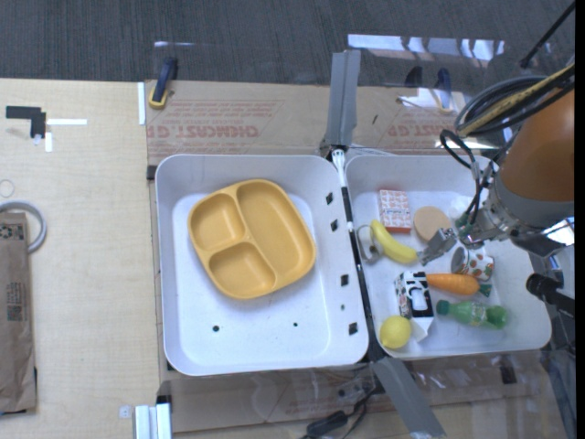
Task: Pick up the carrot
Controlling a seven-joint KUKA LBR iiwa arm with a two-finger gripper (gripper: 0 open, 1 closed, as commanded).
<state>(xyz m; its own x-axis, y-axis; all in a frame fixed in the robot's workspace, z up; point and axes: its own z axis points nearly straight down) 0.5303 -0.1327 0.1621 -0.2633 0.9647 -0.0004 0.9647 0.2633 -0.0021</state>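
A yellow divided plate [251, 238] lay in the left bin [174, 273]. In the right bin [535, 337], the carrot [453, 283] rested on its side between a banana [392, 243] at its ten o'clock and a green bottle [472, 314] at its five o'clock. The tool [454, 240] hung just above the carrot at twelve o'clock, its fingers spread apart and gripping nothing.

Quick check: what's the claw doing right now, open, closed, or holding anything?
Claw: open, holding nothing, poised just above the carrot in the right bin.
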